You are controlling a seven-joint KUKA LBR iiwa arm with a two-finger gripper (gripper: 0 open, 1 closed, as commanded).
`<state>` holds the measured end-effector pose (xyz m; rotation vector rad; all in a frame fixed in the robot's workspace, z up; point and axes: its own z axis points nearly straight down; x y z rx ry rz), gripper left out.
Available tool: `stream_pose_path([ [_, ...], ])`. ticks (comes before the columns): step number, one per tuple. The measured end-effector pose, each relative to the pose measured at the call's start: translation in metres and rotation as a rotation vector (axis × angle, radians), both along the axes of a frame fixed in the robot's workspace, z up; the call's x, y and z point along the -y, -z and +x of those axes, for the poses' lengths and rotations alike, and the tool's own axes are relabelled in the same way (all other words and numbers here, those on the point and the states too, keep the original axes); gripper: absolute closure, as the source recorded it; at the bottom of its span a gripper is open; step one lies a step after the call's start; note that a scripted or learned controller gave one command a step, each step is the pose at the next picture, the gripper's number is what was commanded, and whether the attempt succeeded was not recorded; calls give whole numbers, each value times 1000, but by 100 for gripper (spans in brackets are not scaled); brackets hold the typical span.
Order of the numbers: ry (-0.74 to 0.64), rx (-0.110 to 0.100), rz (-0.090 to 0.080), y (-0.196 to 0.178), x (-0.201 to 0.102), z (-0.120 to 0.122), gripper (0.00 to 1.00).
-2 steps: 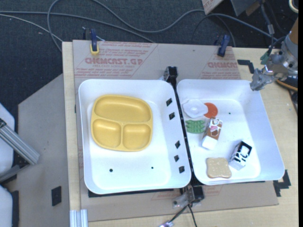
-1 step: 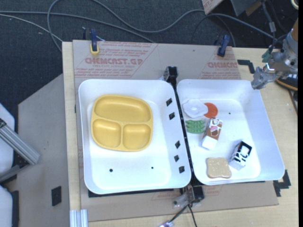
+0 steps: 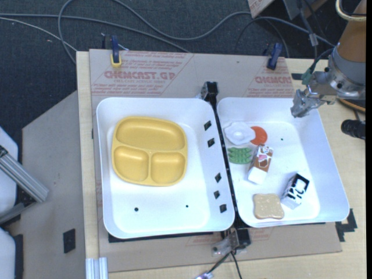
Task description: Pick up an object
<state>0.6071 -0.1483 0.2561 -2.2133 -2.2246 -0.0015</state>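
While the hand [image 3: 302,103] hangs over the far right rim of the right bin [image 3: 325,156], whether it is spread or pressed together cannot be told, and nothing shows between its tips. Open white floor lies below it along that bin's right side, while the things crowd the left and near parts: a white cup [image 3: 239,133], an orange disc [image 3: 258,136], a small carton [image 3: 260,164], a toast slice [image 3: 268,206] and a black-and-white piece [image 3: 296,189]. A yellow divided tray [image 3: 149,150] lies in the left bin [image 3: 110,208] on the desk [image 3: 174,68].

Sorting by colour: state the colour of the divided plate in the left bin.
The three-compartment plastic plate is plain yellow, clearest in the camera view.
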Motion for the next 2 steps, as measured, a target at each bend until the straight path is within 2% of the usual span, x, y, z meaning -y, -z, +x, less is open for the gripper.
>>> stream_pose_path([
  [1,1,-3,0,14,-45,-20,100],
  [2,0,-1,0,7,-91,-41,100],
])
